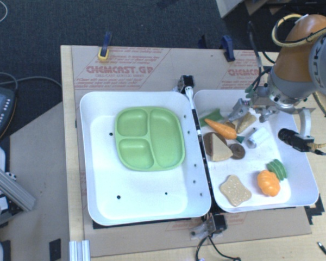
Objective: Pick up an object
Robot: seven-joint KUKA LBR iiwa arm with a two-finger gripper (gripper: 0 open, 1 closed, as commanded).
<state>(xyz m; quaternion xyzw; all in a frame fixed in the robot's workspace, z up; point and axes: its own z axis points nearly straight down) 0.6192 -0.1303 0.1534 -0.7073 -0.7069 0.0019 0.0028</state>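
Down low in the far end of the right bin (309, 192), the pincer (249, 117) — hanging under the grey arm (299, 53) with its orange band. Just on the left-bin side of the pincer, a toy carrot (221, 128), long axis slanting from its green top near the bin divider down toward the pincer, thick end nearest the pincer. Touching or nearly touching the carrot on its near side, a brown wedge of bread (216, 147) and a small dark round piece (237, 151); well apart from the carrot, toward the near edge of the bin, a slice of toast (235, 190) and an orange fruit with green leaves (269, 182). In the left bin (98, 194), a green divided plate (150, 138), well away from the carrot. Cannot tell whether the pincer is spread or pressed together — too blurred and crowded by metal parts, with nothing clearly seen between the fingers. Likeliest target, as a judgement: the carrot, closest to the pincer, calling for a short shift toward the divider and a grip across its long axis.
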